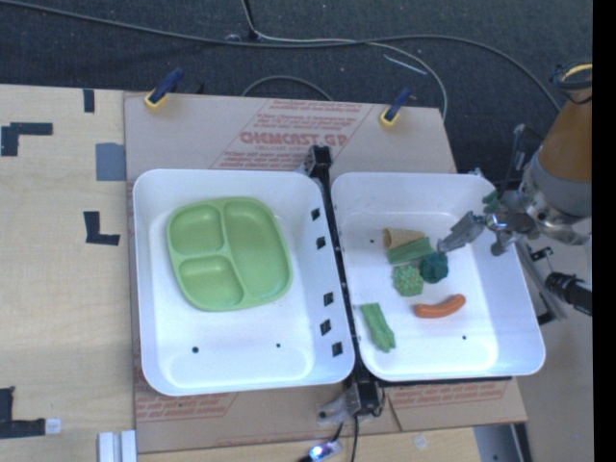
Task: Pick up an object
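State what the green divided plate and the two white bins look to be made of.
Green divided plate: likely moulded plastic, matte to slightly satin; even colour, soft rounded compartment ridges. Left bin and right bin: probably thin formed plastic, smooth and a little glossy; uniform white, rounded corners, faint sheen. The exact material cannot be confirmed by sight.

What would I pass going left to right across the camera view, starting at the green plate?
Green plate → green bean → broccoli → orange sausage → gripper
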Motion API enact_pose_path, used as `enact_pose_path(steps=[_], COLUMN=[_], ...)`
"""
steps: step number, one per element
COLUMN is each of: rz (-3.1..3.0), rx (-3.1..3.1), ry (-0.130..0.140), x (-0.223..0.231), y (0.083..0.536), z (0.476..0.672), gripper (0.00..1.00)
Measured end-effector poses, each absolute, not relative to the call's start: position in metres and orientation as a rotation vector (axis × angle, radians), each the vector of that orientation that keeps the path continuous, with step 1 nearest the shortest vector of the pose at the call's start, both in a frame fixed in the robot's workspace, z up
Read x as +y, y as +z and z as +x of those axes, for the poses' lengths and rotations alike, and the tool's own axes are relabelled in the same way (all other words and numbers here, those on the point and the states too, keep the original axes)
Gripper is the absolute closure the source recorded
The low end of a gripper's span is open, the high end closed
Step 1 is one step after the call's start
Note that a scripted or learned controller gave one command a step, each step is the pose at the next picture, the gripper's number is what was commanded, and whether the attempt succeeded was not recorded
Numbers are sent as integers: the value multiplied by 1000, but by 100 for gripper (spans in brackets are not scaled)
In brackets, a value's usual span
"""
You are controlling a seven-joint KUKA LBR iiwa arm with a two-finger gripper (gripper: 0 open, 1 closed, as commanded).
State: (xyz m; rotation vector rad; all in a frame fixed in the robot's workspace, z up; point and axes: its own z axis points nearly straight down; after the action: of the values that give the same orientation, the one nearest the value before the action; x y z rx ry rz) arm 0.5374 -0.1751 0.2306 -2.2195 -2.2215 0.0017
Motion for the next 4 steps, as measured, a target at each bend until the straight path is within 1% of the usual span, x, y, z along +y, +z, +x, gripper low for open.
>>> enact_pose_path(steps=[1,2,3,4], rz=[-2217,-2217,-2221,-2223], rx=[-2217,-2219,-2223,-2225], ry=[7,6,3,2], x=[-176,-173,-173,-174], y=[168,123,83,96], z=[530,524,524,524], gripper=[0,0,0,100])
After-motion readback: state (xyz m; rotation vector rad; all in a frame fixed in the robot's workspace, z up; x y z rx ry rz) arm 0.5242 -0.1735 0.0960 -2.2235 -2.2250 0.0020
